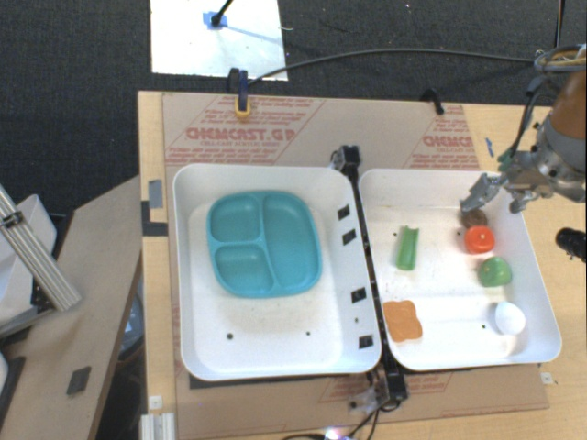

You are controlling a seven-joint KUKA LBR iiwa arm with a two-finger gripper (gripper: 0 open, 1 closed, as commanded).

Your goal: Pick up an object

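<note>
The right bin (431, 356) holds several small items: a green stick (406, 247), a red round piece (479, 239), a green round piece (494, 271), a white piece (507, 319), an orange flat piece (402, 320) and a small brown piece (474, 216). My gripper (500, 197) hangs over the bin's far right corner, just beyond the brown and red pieces. Its fingers are spread open with nothing between them.
The left bin (275, 356) holds a teal divided plate (264, 243). A ridge with black clips (358, 246) separates the two bins. A cable (385, 58) arcs across the back of the bench. The arm's wrist (564, 126) enters from the right.
</note>
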